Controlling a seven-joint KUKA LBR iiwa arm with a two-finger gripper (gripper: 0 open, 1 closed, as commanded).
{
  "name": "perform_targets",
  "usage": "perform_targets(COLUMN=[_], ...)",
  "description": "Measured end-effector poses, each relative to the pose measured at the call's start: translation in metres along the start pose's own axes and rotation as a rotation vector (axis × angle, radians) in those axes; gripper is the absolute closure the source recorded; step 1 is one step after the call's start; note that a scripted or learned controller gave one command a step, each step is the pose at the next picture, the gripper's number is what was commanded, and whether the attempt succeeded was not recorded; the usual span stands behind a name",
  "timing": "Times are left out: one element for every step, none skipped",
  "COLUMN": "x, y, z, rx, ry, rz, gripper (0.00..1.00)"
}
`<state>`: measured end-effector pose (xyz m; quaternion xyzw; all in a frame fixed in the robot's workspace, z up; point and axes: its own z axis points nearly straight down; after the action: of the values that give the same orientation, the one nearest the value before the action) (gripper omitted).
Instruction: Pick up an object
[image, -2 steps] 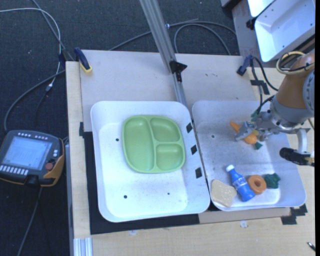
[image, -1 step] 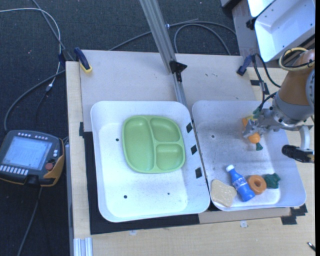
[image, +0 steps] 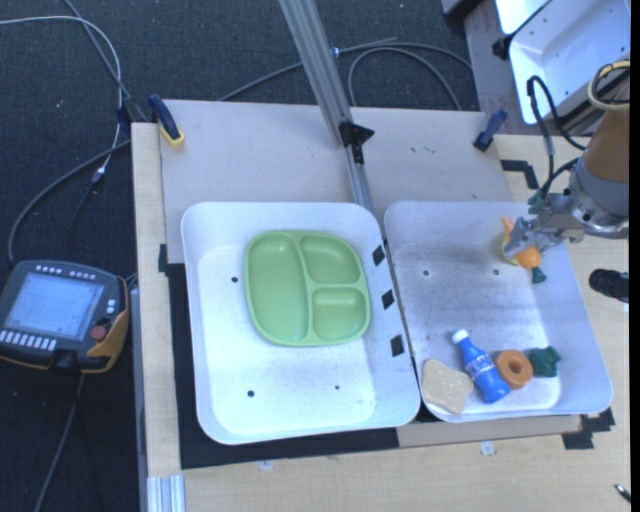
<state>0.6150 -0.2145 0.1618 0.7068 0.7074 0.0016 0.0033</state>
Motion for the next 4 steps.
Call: perform_targets(x=[0.002, 0.002, 0.057, 0.12], y=[-0.006, -0.004, -0.001, 0.006], z=[-0.047, -0.102, -0.088, -0.09], rx=[0.002, 0.0, 0.008, 0.007], ry=[0.001, 0.0, 0.005, 0.005], rz=[0.0, -0.001, -0.005, -0.006], gripper=[1.0, 1.0, 1.0, 1.0])
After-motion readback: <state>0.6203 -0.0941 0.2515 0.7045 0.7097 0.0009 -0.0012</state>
